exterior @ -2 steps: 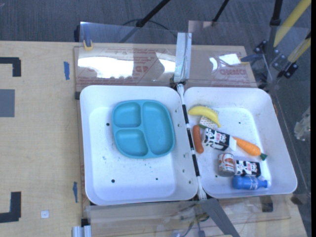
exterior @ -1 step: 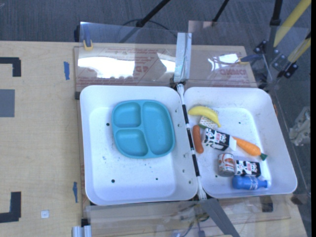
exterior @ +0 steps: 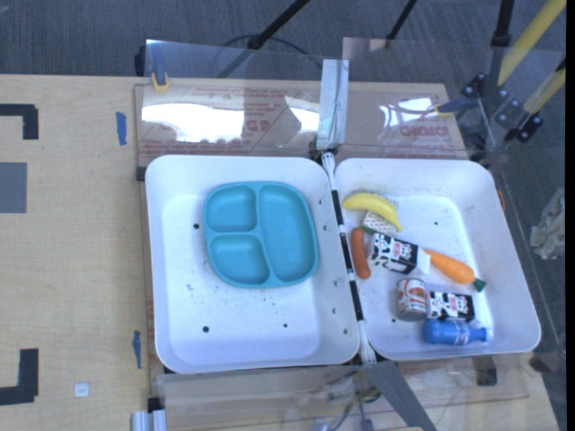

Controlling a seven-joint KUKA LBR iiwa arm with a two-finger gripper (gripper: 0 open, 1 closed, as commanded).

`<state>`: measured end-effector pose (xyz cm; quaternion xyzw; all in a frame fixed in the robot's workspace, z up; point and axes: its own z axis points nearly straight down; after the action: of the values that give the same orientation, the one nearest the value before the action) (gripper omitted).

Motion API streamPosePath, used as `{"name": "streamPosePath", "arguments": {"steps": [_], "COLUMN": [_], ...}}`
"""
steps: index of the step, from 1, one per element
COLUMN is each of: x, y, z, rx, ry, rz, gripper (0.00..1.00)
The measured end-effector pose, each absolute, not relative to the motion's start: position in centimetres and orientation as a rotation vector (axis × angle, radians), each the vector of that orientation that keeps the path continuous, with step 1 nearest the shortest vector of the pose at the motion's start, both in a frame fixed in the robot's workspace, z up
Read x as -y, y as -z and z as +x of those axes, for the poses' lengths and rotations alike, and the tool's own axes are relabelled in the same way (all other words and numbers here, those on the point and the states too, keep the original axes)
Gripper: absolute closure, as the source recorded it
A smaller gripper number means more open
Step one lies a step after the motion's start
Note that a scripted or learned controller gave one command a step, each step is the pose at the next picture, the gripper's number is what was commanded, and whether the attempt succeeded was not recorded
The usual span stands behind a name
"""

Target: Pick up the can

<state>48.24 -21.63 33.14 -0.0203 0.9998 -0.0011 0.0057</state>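
Blue bottle point(exterior: 454, 333) at the near rim, the can point(exterior: 411, 298) just behind it in the right bin point(exterior: 467, 187).

The can lies on its side, pressed against a black-and-white carton point(exterior: 451, 305), with a second carton point(exterior: 393, 255) close beyond. My worry is that closing here catches a carton edge or nudges the bottle, and the round can rolls away. Its label is blurred, and its touching side is hidden. Whether my fingers are spread or shut, I cannot tell.

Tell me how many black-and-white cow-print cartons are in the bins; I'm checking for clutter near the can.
2, both in the right bin: one carton lies mid-bin beside the carrot; the other carton lies right of the can.
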Motion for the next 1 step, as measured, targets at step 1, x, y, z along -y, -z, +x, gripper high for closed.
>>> {"name": "streamPosePath", "arguments": {"steps": [1], "x": [20.48], "y": [-33.44], "z": [49.17], "rx": [-3.039], "ry": [0.005], "rz": [-0.762], "gripper": [1.00]}}
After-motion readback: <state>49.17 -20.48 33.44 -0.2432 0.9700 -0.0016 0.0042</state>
